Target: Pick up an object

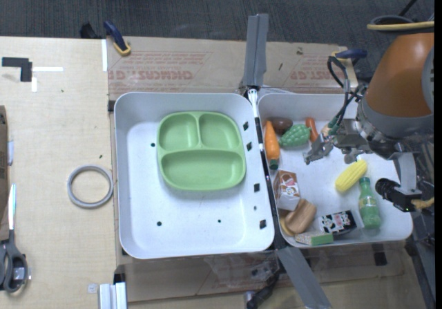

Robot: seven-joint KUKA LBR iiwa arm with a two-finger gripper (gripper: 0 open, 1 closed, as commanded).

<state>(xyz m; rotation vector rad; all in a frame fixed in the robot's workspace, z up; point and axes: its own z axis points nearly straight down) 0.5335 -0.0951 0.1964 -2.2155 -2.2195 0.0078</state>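
The right bin (pixel 324 183) holds several toy foods: an orange carrot (pixel 271 143), a green bumpy piece (pixel 295 136), a brown piece (pixel 281 124), a yellow corn cob (pixel 351 175), a green bottle (pixel 369 205), a small carton (pixel 286 185), a bread roll (pixel 300 216) and a black-and-white box (pixel 338 221). My gripper (pixel 323 148) hangs over the bin's upper middle, between the green piece and the corn cob. Nothing can be seen held in it.
The left bin (pixel 138 218) carries a green divided plate (pixel 202 150). On the bench to the left lie a grey tape ring (pixel 90 185) and scissors (pixel 10 263). A blue clamp (pixel 117 36) sits at the cardboard's far corner.
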